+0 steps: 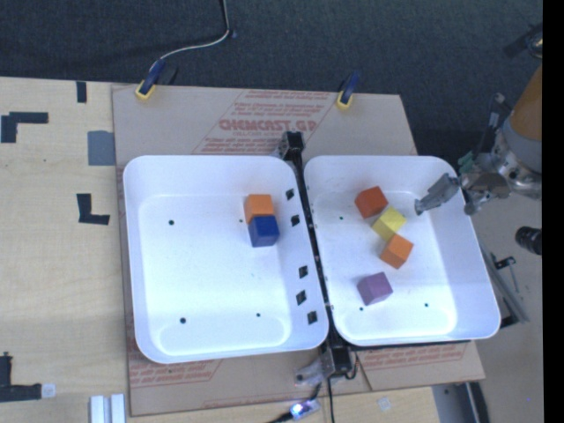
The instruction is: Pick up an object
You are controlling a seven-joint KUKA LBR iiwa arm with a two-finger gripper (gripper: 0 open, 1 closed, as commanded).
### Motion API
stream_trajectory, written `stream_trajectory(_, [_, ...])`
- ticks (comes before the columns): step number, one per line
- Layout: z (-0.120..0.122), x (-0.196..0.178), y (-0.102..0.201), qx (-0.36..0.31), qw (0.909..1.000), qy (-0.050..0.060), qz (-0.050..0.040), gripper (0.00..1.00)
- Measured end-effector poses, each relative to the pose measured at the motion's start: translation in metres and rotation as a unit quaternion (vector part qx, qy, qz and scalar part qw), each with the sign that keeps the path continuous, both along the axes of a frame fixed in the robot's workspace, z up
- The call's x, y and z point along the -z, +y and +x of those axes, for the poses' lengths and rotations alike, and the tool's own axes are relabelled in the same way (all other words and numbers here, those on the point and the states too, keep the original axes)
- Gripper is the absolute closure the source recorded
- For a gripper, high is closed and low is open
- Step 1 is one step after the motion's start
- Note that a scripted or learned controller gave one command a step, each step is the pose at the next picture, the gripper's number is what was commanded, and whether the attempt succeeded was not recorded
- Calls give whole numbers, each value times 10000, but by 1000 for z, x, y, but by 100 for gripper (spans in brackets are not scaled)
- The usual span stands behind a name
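Left bin (150, 236) has an orange block (259, 205) touching a blue block (263, 230). Right bin (441, 320) has 4 blocks: red-orange (371, 202), yellow (389, 223), orange (397, 251), purple (374, 288). Gripper (451, 194) hangs over the right bin's edge w/ nothing held, opening I cannot tell; the pick is not yet begun.

We see two bins side by side on the table (53, 236). In the left bin (150, 263) two blocks (262, 219) sit touching, toward its right wall. In the right bin (458, 307) four blocks (388, 236) lie strung from back to front. The pincer (449, 194) hangs over its right rim.
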State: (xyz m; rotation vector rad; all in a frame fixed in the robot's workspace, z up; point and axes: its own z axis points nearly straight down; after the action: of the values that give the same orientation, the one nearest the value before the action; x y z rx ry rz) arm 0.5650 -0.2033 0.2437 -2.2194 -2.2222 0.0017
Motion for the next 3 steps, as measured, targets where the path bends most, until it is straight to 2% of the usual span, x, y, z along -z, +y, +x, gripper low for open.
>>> stream_trajectory(1, [1,126,-20,4,10000,-48,-20,0])
stream_trajectory(2, [39,160,73,-31,10000,-8,-1,0])
stream_trajectory(3, [37,149,69,-9,10000,-3,-4,100])
